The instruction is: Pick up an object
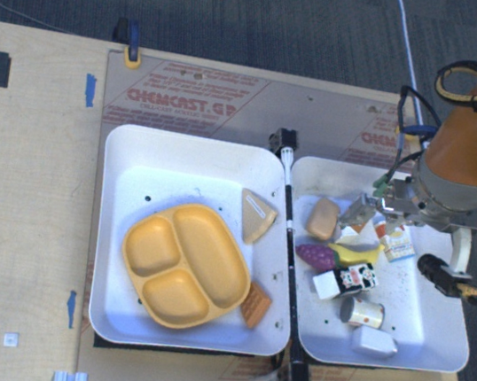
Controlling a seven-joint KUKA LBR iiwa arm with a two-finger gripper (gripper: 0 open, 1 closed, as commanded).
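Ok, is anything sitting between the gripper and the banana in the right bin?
Nothing visible. The gripper hovers just above the banana, which lies exposed on top, with the purple item and tan bread piece beside it, not over it.

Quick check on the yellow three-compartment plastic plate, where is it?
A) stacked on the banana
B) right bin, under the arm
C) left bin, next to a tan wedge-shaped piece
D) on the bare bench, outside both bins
C: the yellow three-compartment plastic plate lies in the left white bin, with the tan wedge-shaped piece just beyond its upper right edge.
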